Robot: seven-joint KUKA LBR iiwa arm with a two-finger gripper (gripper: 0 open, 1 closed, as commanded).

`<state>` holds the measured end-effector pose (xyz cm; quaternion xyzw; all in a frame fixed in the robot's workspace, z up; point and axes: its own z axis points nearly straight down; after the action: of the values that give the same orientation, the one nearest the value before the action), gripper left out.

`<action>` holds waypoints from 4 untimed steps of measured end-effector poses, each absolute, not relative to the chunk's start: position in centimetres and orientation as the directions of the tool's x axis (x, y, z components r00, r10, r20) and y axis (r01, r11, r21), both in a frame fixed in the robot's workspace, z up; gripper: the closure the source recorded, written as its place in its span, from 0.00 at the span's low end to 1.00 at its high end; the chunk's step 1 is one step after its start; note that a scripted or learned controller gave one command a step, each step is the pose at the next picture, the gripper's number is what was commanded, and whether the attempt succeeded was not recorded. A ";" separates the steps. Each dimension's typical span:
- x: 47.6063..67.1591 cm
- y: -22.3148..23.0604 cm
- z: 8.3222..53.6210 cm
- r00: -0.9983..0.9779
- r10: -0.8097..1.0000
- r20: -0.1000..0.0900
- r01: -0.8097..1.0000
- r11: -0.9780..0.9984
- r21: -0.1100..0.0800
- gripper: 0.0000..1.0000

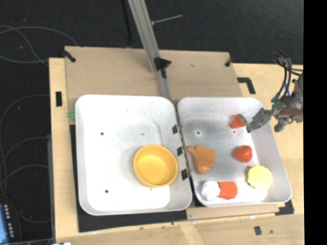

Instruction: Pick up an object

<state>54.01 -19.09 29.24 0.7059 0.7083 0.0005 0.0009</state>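
Camera view: the gripper [269,120] hangs over the right bin's [214,108] right rim, fingers spread, holding nothing. The small red object [237,121] lies just left of one finger. Risk: descending here, a finger strikes the rim or knocks the object aside.

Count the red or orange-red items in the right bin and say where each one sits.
3. One red item lies near the far right side, by the claw; another sits mid-right; an orange-red block lies at the near edge beside a white object. None looks hidden.
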 end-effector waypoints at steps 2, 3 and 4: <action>54.0 -18.9 25.0 0.000 1.000 -0.002 1.000 0.000 -0.003 0.00; 54.9 -19.3 20.0 0.002 1.000 -0.002 1.000 -0.002 -0.004 0.00; 55.2 -19.9 13.9 0.001 1.000 -0.001 1.000 -0.001 -0.005 0.00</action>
<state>55.18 -19.90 13.87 0.7075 0.7067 -0.0023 -0.0013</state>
